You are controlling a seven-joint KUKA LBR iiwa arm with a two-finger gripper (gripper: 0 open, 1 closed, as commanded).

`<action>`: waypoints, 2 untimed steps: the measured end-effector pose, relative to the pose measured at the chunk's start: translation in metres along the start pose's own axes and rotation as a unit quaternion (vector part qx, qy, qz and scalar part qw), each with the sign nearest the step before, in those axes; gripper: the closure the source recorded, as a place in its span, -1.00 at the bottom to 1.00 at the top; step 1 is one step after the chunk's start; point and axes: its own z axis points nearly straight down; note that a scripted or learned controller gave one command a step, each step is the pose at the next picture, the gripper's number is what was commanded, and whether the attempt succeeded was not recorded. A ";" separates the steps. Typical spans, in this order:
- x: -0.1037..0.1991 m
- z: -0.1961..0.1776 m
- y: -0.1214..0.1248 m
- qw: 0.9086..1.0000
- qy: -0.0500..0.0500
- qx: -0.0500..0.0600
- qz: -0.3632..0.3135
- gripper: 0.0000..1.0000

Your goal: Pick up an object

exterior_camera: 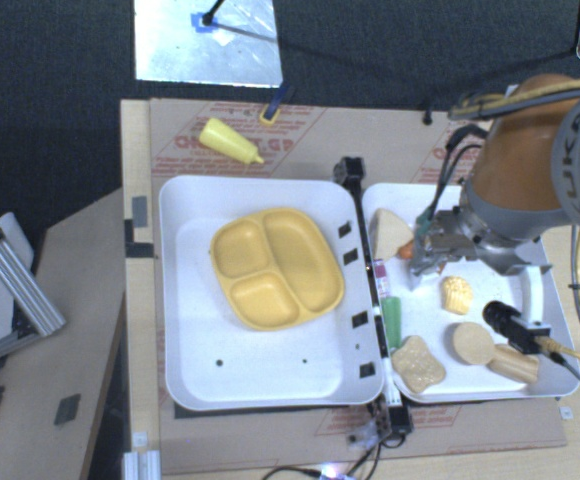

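Hand (pixel 428 258) low in right bin (pixel 470 386); grip state cannot tell. Orange piece (pixel 406 251) just left of it, pale wedge (pixel 390 232) beyond. Corn piece (pixel 456 294) near, lower right. Yellow tray (pixel 274 266) well left.

One fixed overhead camera, slanted down over both bins (pixel 185 268).

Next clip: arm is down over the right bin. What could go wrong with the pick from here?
1. The gripper sits among crowded items: a pale wedge, an orange piece and the corn. It may nudge them or catch two.
2. It is near the divider between bins; the fingers could hit it.
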 end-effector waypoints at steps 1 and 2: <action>0.050 -0.002 -0.002 1.000 0.000 0.001 0.000 1.00; 0.105 -0.006 0.012 1.000 0.000 0.000 0.000 1.00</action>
